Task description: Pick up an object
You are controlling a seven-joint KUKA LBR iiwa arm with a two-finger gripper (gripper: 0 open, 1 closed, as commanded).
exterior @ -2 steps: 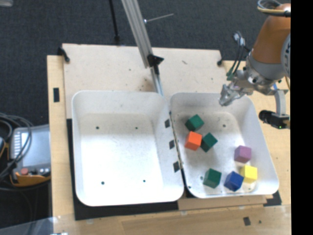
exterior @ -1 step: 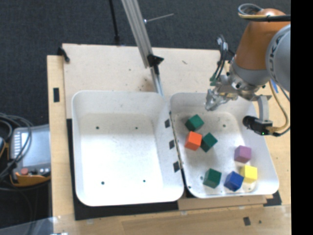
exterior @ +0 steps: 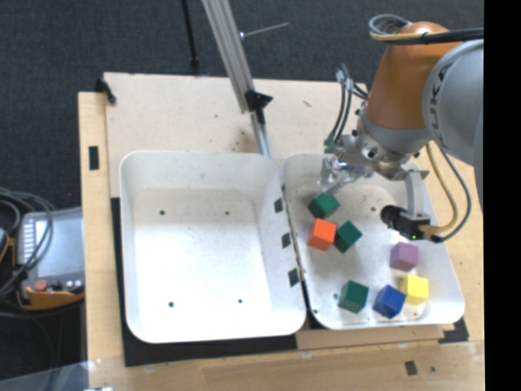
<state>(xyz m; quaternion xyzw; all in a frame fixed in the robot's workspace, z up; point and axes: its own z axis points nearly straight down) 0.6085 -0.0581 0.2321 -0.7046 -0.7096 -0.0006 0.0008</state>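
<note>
My arm [exterior: 423, 72] reaches in from the right and bends down over the far end of the right bin [exterior: 452, 300]. My gripper [exterior: 335, 172] hangs at that bin's back left corner, just above and behind a dark green block [exterior: 324, 205]. I cannot tell how the gripper is set from this angle; its tip is a blur of grey metal and cables, and I see nothing caught in it.

The right bin holds all the blocks. The dark green block nearest my gripper lies close to the wall between the two bins. Just in front of it sits an orange block [exterior: 322, 234], and touching the orange one on its right is a second green block [exterior: 348, 235]. A third green block [exterior: 354, 296] rests near the front rim. Beside it to the right is a blue block [exterior: 390, 300], and a yellow block [exterior: 416, 287] is pressed against the blue one. A purple block [exterior: 404, 256] lies just behind the yellow one, near the right wall.

A small black part [exterior: 404, 220] with a green light juts from my wrist over the right side of that bin. The left bin [exterior: 130, 218] lies next to the right one, its floor bearing a few dark specks. A slanted metal rail [exterior: 232, 55] rises from behind the two bins.
</note>
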